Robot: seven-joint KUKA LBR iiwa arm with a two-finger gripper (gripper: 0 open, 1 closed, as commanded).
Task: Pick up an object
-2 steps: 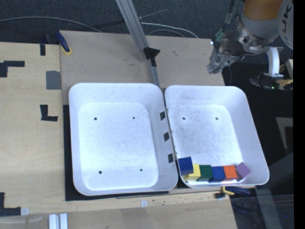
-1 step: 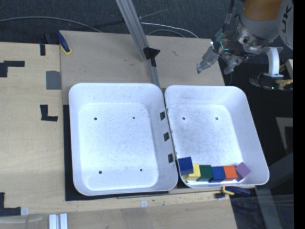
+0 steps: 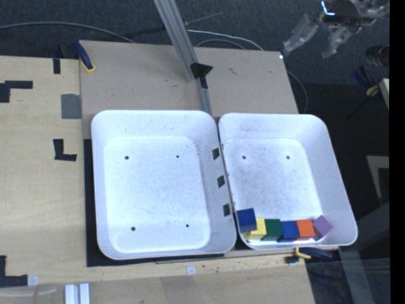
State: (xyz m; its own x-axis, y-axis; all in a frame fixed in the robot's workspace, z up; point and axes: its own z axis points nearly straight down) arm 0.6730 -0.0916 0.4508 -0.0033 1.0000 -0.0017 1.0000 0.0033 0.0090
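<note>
My gripper (image 3: 316,38) hangs high at the top right, beyond the far edge of the right bin (image 3: 329,138), its two fingers spread open with nothing between them. A row of small blocks lies along the right bin's near wall: a blue block (image 3: 245,218), a yellow block (image 3: 258,230), a green block (image 3: 273,227), a second blue block (image 3: 290,229), an orange block (image 3: 305,228) and a purple block (image 3: 322,225). The gripper is far from all of them.
The left bin (image 3: 101,132) sits beside the right one, their walls touching at the middle. A slanted metal rail (image 3: 174,24) rises behind the bins. Cables run across the dark floor at the back. Black tape marks lie on the bench at left.
</note>
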